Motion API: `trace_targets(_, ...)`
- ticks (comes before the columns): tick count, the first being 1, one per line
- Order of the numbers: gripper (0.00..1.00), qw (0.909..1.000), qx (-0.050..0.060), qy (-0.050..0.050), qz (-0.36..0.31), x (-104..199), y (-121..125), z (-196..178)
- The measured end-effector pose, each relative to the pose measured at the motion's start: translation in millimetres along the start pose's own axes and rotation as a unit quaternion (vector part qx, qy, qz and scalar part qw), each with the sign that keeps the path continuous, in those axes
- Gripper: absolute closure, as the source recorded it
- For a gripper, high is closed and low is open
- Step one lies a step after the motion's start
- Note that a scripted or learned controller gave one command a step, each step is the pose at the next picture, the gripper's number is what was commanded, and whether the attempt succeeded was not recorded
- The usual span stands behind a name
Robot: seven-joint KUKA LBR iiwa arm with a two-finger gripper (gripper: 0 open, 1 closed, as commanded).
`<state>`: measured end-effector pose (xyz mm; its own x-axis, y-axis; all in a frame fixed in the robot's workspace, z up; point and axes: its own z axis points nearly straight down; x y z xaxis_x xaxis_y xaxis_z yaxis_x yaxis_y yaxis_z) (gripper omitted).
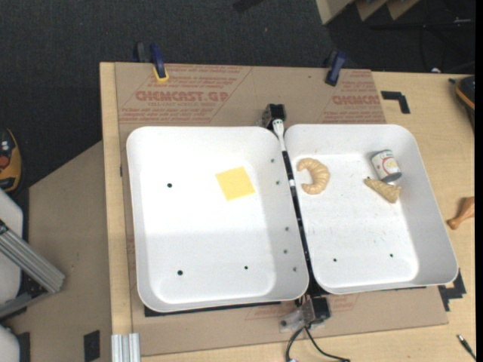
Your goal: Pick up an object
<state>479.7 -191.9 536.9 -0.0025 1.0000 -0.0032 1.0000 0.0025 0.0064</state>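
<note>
Yellow square [235,183] in left bin [151,225]; croissant [314,176], can [385,165] in right bin [423,232].

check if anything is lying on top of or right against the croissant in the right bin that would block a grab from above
Nothing visible does. The curved tan croissant lies alone near the left wall of the right shallow white bin, uncovered. The small white-and-red can and the tan wedge-shaped piece sit apart, toward the bin's far right.

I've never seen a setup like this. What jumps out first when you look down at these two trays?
The yellow square stands out, lying flat and alone near the middle of the left bin. In the right bin, a curved croissant sits near the left wall, while a small can and a tan wedge cluster at the far right.
</note>
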Motion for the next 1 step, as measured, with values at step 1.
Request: trace_targets(1,1.00,1.0000,0.001,-0.001,0.003,-33.9,-0.5,1.7)
